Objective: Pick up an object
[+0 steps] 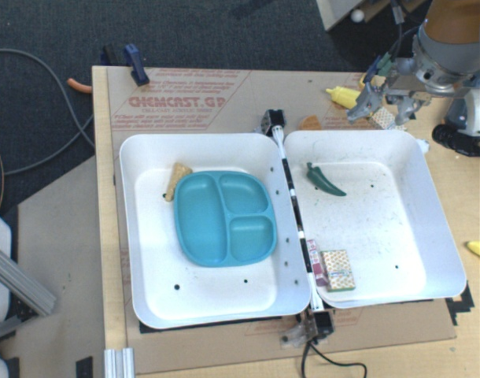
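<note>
1. Presently, taking the divider [291, 203] between the two bins as reference: the left bin [145, 160] lies on the counter [216, 93] to its left and carries a teal compartment plate [224, 217], lying flat just left of the divider. A tan biscuit-like piece [177, 181] touches the plate's far-left corner.

2. Right of the divider, in the right bin [397, 235], a green pepper-shaped item [325, 179] lies near the divider toward the far wall. It looks light, smooth and somewhat curved; I judge a grip across its thicker middle to be safest, since the tapered end may slip out.

3. A small patterned box [338, 270] sits just right of the divider at the bin's near end, with a narrow pink packet [316, 264] beside it against the divider. The box appears stiff, light and flat-sided; its two long sides offer the best hold, though crowding by the packet and wall is a risk.

4. Well right of the divider and beyond the bin's far rim, the gripper [382, 101] hangs over the counter, near a yellow item [344, 96]. Nothing is seen between its fingers. How far they are parted cannot be told.

5. Assessment: no object taken up yet; either item in the right bin is a workable candidate.
</note>
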